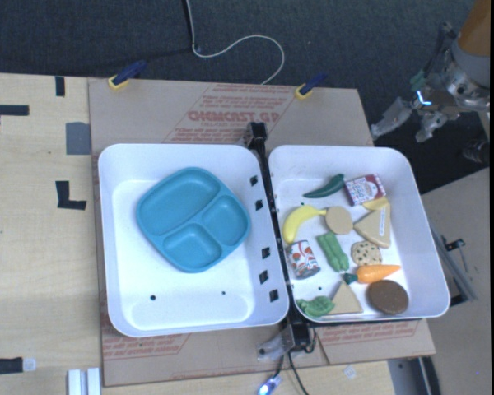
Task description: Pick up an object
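Two shallow white bins are seen side by side on a sheet of cardboard (230,113) that lies on the bench. In the left bin (115,220) a blue plate (193,218) with three compartments is placed; it lies flat, a little turned, near the middle of the bin.

The right bin (420,212) is filled with small toy food pieces, and these are the things that could be picked. At the top a dark green pepper (324,187) is found, and just beside it, to the right, a small red and white box (364,189). Below them a yellow banana (300,219) is curved next to a round beige piece (339,220). A wedge of cheese (377,226) lies at the right, with a cookie (365,253) under it. A green pea pod (333,251) is set near the middle, and a small can (304,258) with a red label lies left of it. Lower, an orange carrot (374,274) points to the left, above a round brown piece (388,296). A green leaf piece (316,307) lies at the bottom edge of the bin.

The gripper (420,113) is seen at the upper right, outside the bins and well apart from all the pieces. Nothing is held in it. Whether its fingers are spread wide or narrow cannot be told, because this part is blurred.
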Available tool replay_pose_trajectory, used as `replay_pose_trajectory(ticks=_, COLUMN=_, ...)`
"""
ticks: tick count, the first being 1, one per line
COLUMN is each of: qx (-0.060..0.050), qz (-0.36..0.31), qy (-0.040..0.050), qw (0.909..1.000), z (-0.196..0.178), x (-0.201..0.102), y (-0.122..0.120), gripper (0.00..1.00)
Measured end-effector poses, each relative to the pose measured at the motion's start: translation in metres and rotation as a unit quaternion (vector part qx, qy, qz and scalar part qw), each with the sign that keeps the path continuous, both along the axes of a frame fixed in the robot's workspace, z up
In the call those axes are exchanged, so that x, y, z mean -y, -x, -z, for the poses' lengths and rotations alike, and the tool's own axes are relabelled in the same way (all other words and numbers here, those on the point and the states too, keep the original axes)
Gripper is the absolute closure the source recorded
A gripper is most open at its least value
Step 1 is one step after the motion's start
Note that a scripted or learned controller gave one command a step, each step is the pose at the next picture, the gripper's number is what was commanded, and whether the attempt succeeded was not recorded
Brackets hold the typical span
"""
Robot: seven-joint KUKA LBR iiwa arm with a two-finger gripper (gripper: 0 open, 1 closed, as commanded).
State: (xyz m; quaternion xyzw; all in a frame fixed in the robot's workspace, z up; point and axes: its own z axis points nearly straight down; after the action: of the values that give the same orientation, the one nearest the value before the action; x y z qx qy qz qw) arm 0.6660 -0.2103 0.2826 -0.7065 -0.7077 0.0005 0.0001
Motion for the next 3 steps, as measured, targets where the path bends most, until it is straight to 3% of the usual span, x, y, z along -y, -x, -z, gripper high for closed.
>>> replay_pose_trajectory(ticks=1, qx=0.002, qz=-0.002, qy=-0.0010, qw=1.0000, z=-0.079, x=-0.060, y=0.070, gripper=0.00)
replay_pose_trajectory(ticks=2, qx=0.000, qz=-0.001, qy=0.0003, qw=1.0000, z=-0.084, x=-0.057, y=0.068, gripper=1.00)
replay_pose_trajectory(ticks=3, qx=0.001, qz=-0.009, qy=-0.0030, qw=1.0000, z=-0.100, x=-0.220, y=0.062, gripper=1.00)
